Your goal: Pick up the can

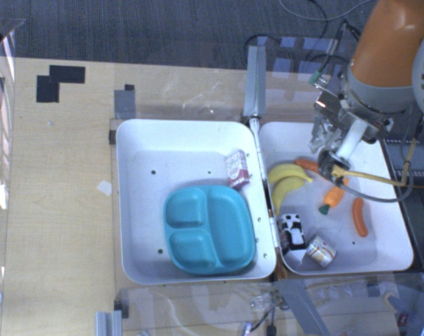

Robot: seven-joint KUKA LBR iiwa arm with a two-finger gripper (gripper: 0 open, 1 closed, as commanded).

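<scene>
Silver and dented, the small metal can (320, 252) lies on its side near the front wall of the right shallow white bin (397, 254), just beside a little black-and-white patterned block (291, 231) that sits to its left against the divider. Farther back in the same bin, a pair of yellow bananas (289, 177) curve along the left side, with a short orange piece (308, 164) just behind them. An orange carrot with a green tip (331, 198) lies near the middle and an orange sausage-shaped toy (359, 218) lies to its right. The grey arm's end effector (320, 144) hangs over the back of this bin, above the bananas and carrot and well apart from the can; whether it is spread or pressed together I cannot tell, and nothing is seen in its grip. The left shallow white bin (138, 187) holds a blue three-compartment plastic plate (209, 229) toward its front and a small red-and-white packet (237, 169) by its right wall. Both bins rest on the pale wooden table (58, 187).
</scene>
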